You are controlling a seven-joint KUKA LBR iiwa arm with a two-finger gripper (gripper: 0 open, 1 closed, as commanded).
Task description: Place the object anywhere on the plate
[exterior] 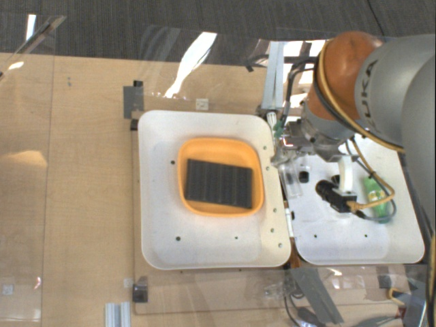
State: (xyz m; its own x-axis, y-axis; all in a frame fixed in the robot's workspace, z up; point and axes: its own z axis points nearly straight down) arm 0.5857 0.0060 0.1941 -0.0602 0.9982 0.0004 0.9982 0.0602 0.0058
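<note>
Camera view from above, looking down at a slant on a pale wooden bench (68, 182) with two shallow white bins side by side. In the left bin (204, 244) sits an orange plate (182, 179) with a raised rim. A flat, dark, ribbed rectangular object (219, 184) lies on the plate's floor, inside the rim and covering most of it.

The grey arm (398, 94), with its orange band (344, 60), reaches in from the right. The gripper (289, 157) hangs over the left edge of the right bin (354, 240), just beside the wall the two bins share and apart from the plate. Nothing can be seen held in it, and whether it is open or closed cannot be told from this angle. A small green thing (379, 203) lies in the right bin beside the arm, too small to identify.

Judging by how things lie, the placing step looks finished, with the object resting on the plate. If so, the next move only calls for the arm to lift clear without brushing the bin wall or nudging the plate.

The bin floors are smooth white, dotted with a few small dark holes. Bright glare streaks the bench near its far edge, and beyond it the floor is dark and finely ribbed
</note>
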